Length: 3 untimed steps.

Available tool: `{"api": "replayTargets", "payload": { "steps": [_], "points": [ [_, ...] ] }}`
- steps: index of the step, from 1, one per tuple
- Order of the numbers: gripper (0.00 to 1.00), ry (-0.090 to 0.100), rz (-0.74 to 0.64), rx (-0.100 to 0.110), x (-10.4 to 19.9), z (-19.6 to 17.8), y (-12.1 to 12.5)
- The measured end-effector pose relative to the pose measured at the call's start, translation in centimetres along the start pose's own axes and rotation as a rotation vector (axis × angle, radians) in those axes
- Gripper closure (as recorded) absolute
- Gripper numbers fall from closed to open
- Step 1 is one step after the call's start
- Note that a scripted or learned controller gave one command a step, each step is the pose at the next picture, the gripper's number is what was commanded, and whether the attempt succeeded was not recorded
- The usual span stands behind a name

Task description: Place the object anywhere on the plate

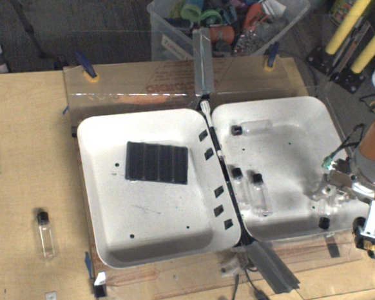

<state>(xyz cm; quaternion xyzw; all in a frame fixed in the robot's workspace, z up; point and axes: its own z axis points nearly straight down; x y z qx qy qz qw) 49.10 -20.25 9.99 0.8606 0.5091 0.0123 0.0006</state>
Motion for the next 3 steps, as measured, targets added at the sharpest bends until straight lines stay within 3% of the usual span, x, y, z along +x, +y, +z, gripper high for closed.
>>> {"api": "replayTargets", "payload": {
  "steps": [1,2,3],
  "points": [
    [1.0,-0.023,0.159,0.014,0.5,-6.7,2.7],
    [1.0,-0.025,0.404,0.012,9.7,-2.9,2.0],
    [1.0,-0.015,0.175,0.007,6.2,1.1,-1.1]
  ]
}}
